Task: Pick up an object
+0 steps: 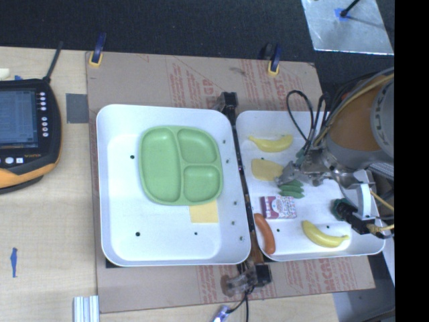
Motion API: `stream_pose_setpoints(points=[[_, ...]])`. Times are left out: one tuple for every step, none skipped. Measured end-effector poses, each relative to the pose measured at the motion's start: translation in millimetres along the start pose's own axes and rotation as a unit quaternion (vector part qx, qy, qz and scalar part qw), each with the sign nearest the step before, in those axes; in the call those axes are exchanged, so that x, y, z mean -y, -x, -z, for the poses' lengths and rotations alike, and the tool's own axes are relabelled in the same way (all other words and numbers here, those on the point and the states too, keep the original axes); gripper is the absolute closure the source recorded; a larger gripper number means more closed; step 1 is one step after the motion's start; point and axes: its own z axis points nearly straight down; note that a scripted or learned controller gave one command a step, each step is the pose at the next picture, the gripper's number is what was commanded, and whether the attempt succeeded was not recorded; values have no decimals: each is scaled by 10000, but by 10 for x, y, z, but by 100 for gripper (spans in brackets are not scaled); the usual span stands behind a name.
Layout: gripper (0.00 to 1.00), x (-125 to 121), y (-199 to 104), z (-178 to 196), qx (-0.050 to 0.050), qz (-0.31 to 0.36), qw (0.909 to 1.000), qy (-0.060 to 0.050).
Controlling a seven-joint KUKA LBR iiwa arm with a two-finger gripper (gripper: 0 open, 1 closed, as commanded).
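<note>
- Arm (382,123): big rounded grey casing at right edge, w/ broad orange band (355,129) curving below it
- Black cables (310,116) loop off the wrist on the left side
- Gripper (292,175): small, grey metal, boxy, w/ dark fittings
- White bracket (365,200) w/ black part on near side, thin wires trailing right

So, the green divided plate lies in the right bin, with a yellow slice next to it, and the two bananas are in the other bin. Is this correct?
Not quite. The camera view shows the green divided plate in the left bin, not the right one. The rest holds: the yellow slice lies next to it, and the two bananas are in the other bin.
</note>
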Motion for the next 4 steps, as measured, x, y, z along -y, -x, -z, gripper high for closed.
stream_pose_setpoints(points=[[100, -1, 6, 103, 0, 3, 10000, -6], [0, 0, 6, 101, 1, 7, 10000, -9], [0, 584, 281, -7, -6, -1, 10000, -1], [100, 585, 288, 94, -2, 19, 10000, -10]])
